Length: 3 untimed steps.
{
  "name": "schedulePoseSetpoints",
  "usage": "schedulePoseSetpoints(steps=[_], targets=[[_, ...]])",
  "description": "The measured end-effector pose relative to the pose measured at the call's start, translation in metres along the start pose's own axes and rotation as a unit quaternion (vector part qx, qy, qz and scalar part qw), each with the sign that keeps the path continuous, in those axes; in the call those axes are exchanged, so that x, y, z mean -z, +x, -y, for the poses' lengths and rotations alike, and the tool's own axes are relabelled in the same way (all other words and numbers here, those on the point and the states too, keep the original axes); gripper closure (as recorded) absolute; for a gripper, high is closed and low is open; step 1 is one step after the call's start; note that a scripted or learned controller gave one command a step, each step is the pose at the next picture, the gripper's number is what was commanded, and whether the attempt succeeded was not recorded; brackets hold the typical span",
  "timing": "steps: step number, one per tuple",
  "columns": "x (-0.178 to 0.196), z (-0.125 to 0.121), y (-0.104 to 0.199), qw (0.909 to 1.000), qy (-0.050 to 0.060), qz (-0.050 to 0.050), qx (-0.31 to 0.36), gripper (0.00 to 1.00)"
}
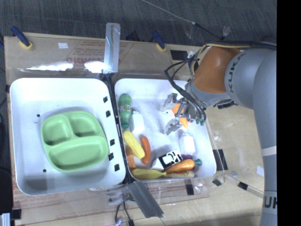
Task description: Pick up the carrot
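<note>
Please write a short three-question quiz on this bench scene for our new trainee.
1. True or false: the green plate lies in the left bin.
2. Which lies right beside the corn cob? A) the sausage B) the green plate C) the blue clamp
3. Fill in: the carrot lies near the ____ edge of the right bin, apart from the gripper.

Key: 1 true. 2 A. 3 bottom, as the camera sees it.
</note>
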<state>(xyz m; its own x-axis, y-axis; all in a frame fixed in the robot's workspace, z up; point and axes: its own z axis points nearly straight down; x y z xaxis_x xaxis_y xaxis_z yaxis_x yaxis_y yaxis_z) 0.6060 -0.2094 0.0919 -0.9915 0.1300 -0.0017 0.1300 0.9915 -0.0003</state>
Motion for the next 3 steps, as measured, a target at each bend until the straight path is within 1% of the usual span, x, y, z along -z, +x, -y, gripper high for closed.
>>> schedulePoseSetpoints(steps=[1, 2, 3], targets=[[0.013, -0.002, -0.002, 1.0000, 0.001, 0.003, 0.004, 1.00], [0.004, 0.011, 0.096, 1.0000, -0.001, 0.007, -0.004, 1.00], [0.015, 0.009, 0.094, 1.0000, 0.000, 0.009, 0.001, 1.00]])
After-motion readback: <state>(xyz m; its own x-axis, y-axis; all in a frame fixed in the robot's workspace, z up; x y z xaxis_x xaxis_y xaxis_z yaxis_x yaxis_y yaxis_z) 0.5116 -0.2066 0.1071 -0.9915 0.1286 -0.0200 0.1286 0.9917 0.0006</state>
